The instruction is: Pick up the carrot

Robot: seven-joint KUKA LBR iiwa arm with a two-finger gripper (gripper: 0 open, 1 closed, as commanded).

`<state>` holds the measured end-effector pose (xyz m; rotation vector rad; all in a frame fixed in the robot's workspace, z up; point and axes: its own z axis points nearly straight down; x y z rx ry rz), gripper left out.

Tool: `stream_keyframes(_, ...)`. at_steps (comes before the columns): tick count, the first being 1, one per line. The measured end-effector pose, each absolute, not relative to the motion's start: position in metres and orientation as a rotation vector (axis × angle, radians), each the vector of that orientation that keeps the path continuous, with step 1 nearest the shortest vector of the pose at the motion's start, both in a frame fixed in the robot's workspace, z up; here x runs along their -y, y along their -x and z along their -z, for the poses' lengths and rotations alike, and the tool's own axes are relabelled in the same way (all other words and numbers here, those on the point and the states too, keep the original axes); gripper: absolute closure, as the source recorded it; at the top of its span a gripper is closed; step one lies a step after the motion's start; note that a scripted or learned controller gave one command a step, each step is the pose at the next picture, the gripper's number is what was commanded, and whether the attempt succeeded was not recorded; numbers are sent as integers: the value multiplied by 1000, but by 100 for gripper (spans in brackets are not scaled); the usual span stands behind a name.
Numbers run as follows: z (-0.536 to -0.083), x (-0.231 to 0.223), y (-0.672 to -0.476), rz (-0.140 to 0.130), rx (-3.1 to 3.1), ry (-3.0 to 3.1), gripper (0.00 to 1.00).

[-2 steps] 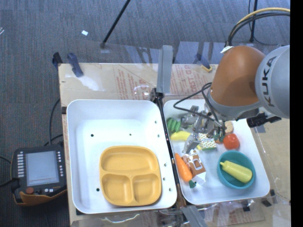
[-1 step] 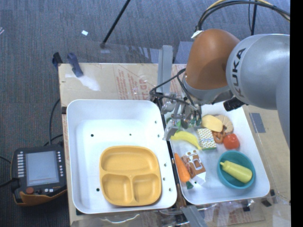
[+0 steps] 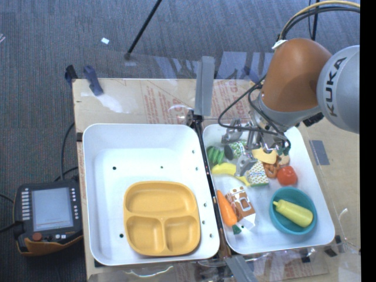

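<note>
The bench (image 3: 117,101) carried two white bins side by side. The left bin (image 3: 106,157) was the biggest thing on it, w/ a yellow divided plate (image 3: 161,217) lying toward its near right corner, three compartments visible. The right bin (image 3: 314,184) was a bit smaller and held a crowd of toy food.

The arm (image 3: 305,78), grey w/ orange band, reached in from the right and stood over the far part of the right bin. The gripper (image 3: 249,143) hung below it, above the clutter near the far left corner of that bin; its metal parts and cables covered each other, so I cannot tell if it was wide or narrow, and nothing could be seen held in it.

In the near right corner of the right bin sat a blue bowl (image 3: 292,211) w/ a yellow bottle (image 3: 291,212) inside. A small carton (image 3: 242,204) lay near the near left edge. The carrot (image 3: 227,209), orange, lay along the left wall of the right bin, just beside the carton on its left, well apart from the gripper. Further toward the far edge were a banana (image 3: 225,169), a green vegetable (image 3: 215,155), approx. touching the left wall, and a red tomato (image 3: 286,175) near the middle.
</note>
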<state>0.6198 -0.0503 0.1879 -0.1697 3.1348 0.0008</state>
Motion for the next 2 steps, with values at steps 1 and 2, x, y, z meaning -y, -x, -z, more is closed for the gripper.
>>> stream_keyframes(1, -188, -24, -589, -5, -3138, 126, 0)
stream_keyframes(2, -187, -97, -641, -3, -3112, 426, 0)
